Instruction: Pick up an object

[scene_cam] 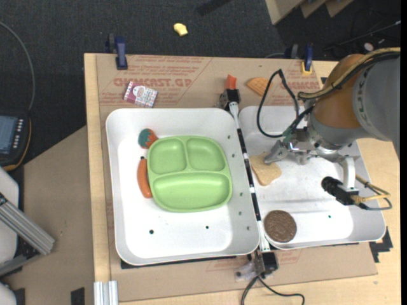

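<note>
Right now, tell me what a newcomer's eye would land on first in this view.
The bright green divided plate fills the middle of the left bin, with an orange hot dog toy lying along its left edge. On the right, the grey arm with its orange band hangs over the right bin, its pincer just above a tan bread slice. A brown round cookie sits at that bin's near-left corner.
</note>
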You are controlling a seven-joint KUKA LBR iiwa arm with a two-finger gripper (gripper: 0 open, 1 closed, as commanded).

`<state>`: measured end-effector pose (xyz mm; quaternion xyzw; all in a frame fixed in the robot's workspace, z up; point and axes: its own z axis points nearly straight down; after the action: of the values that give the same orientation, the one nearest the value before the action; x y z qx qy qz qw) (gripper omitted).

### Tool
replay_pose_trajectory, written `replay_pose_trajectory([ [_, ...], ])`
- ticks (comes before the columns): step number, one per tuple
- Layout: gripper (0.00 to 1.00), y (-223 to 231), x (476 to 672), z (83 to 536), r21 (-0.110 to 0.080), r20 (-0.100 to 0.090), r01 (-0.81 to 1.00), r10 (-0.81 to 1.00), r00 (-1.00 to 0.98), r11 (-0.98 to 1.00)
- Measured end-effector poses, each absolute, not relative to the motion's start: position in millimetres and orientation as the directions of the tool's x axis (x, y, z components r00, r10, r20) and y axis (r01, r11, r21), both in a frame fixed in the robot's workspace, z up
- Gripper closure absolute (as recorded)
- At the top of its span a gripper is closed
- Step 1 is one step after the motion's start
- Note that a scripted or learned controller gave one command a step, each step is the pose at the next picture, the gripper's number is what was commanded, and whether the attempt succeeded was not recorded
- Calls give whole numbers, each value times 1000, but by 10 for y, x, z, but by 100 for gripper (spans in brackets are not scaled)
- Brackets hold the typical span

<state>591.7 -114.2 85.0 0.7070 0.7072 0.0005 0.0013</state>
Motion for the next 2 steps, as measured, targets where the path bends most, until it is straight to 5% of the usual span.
replay_pose_trajectory([
  [1, 0, -1992, 6323, 864, 8, -5, 1000, 1000, 4, -4],
  [2, 0, -2198, 5922, 873, 5, 7, 1000, 1000, -1, 1],
])
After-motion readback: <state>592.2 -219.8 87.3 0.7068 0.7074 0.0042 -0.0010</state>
